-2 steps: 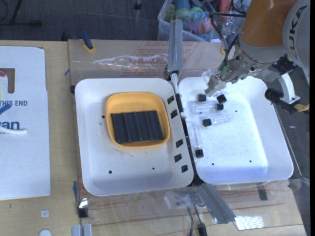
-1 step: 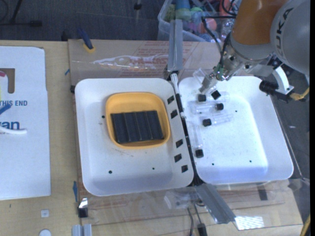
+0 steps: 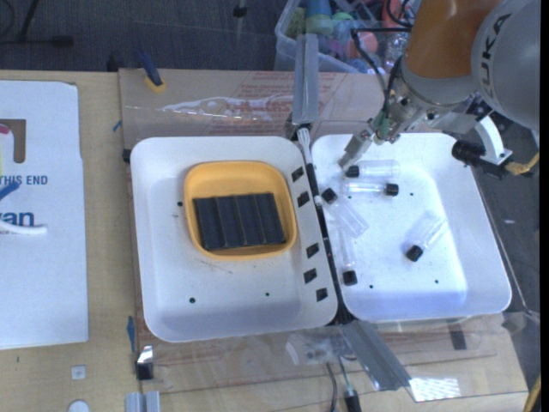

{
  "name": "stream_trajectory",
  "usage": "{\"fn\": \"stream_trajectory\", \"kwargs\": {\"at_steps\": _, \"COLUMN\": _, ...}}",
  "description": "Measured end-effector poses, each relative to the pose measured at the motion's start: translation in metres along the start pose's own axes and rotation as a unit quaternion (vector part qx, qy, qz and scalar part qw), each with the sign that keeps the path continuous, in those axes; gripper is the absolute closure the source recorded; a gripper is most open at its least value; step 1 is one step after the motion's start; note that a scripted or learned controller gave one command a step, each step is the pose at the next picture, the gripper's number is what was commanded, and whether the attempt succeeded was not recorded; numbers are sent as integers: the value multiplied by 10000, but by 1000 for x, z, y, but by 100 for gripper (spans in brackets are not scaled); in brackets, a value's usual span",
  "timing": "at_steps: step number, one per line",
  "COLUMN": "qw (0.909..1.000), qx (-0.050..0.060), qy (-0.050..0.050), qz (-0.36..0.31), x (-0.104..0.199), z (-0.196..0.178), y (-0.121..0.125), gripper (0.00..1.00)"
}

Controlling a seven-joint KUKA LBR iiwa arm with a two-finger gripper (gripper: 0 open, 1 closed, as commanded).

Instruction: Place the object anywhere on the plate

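- Arm point(image 3: 463, 33) enters from the right, orange band above the wrist, hanging over the back-left part of the right bin point(image 3: 463, 273).
- End effector point(image 3: 356, 150) points down-left, thin fingers close together near the back-left corner of the right bin; whether anything is pinched, or the fingers are spread or pressed, cannot tell (too small, blurred).
- Clear vials with black caps lie in the right bin: one point(image 3: 373, 171) just beside the end effector tip, another point(image 3: 377, 189) right below it, one point(image 3: 426, 236) well apart toward the middle-right, lying tilted.
- More clear vials point(image 3: 347, 223) near the bin's left wall (hard to count, transparent).
- Left bin point(image 3: 163, 299) carries a yellow plate point(image 3: 238, 176), squarish with rounded corners.
- A dark ridged block point(image 3: 238, 221) rests on the plate, covering most of its floor.
- White board point(image 3: 39, 230) with printing lies on the surface point(image 3: 103, 93) left of the bins.
- Clutter box point(image 3: 343, 15) behind the bins, mixed coloured items.
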State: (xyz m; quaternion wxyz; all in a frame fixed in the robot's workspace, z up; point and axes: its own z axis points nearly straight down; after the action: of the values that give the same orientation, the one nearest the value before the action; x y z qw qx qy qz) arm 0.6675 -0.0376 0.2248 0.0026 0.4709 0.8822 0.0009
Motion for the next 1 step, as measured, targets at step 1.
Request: {"fn": "stream_trajectory", "kwargs": {"at_steps": 1, "qw": 9856, "qx": -9, "qy": -12, "qz": -1689, "x": -55, "z": -31, "y": -36, "gripper": 0}}
